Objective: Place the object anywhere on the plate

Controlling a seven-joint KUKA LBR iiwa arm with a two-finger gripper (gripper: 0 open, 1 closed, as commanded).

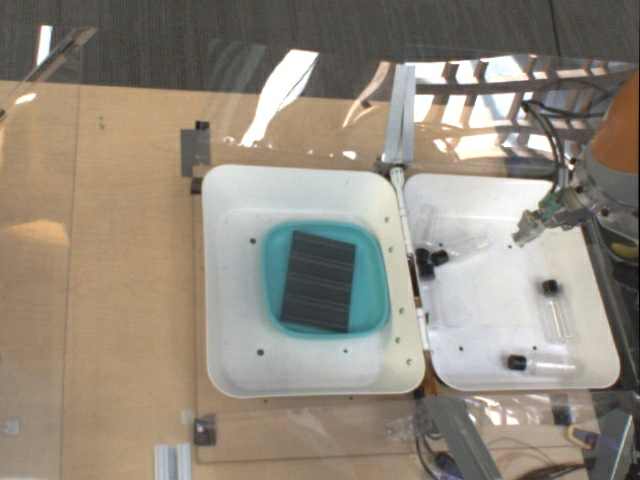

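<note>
No text, label or number is legible anywhere.

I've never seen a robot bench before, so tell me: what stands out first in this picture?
A teal plate sits in the middle of the left bin, with a dark ribbed block lying flat on it. In the right bin lie a few clear tubes with black caps. The gripper hangs over that bin's far right part.

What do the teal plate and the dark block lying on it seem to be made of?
Teal plate: probably plastic, smooth and slightly glossy, with an even colour and soft rounded rim. Dark block: matt grey-black with parallel ridges, perhaps rubber or foam; the view leaves it open.
</note>
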